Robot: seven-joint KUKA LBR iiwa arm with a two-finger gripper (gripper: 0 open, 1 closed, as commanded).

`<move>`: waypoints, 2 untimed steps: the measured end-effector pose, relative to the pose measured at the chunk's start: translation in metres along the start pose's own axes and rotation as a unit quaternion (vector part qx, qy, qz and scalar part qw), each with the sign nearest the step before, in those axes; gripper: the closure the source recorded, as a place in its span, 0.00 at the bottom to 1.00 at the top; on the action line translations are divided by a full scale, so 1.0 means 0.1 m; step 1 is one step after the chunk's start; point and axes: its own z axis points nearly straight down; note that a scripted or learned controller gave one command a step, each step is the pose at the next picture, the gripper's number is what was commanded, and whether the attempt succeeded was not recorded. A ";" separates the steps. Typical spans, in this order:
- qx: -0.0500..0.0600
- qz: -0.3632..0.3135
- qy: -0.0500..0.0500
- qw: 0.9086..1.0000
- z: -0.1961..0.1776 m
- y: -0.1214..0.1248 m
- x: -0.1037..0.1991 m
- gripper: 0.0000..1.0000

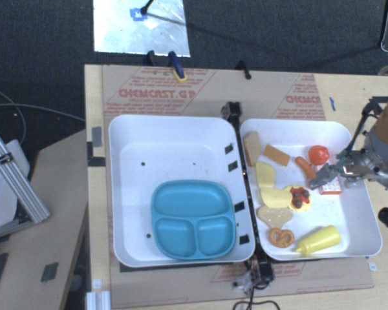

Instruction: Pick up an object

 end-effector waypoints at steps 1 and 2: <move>0.004 -0.002 0.003 1.000 1.27 -0.23 0.73 0.00; -0.004 0.002 -0.003 1.000 1.10 -0.20 0.65 1.00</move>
